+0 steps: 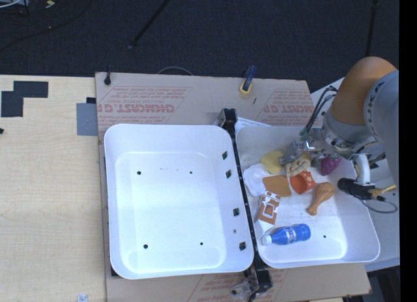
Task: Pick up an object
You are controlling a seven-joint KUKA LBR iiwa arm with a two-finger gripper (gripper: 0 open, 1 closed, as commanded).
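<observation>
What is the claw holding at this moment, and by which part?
It cannot be told. The claw is down among the cluster in the right bin, over the yellow piece and the orange piece, with no object visibly between its fingers.

Glossy white plastic bins (pixel 171 139); matt brown cardboard (pixel 195 102) beneath.

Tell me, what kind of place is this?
Probably a robot test lab: a grey arm with an orange band reaches over two shallow white plastic bins, with loose cables on the dark floor.
</observation>
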